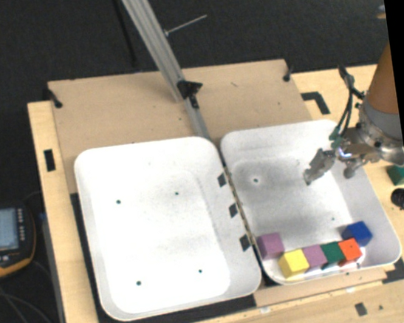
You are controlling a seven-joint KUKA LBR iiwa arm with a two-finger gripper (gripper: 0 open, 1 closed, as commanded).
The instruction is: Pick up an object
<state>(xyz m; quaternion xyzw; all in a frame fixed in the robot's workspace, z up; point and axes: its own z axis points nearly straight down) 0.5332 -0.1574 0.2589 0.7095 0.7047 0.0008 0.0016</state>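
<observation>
Several small blocks lie along the front edge of the right bin (274, 147): a purple one (271, 243), a yellow one (294, 262), a lilac one (314, 255), a green one (332, 253), an orange one (349, 250) and a blue one (357, 232). My gripper (332, 168) hangs over the right half of that bin, well behind the blocks. It is open, its fingers spread apart with nothing between them. The arm's wrist enters from the right edge.
The left bin (158, 223) sits beside the right one, with small clips along their shared rim. A slanted metal pole (160, 47) rises from behind the bins. A handheld device (0, 236) lies off the bench at the left.
</observation>
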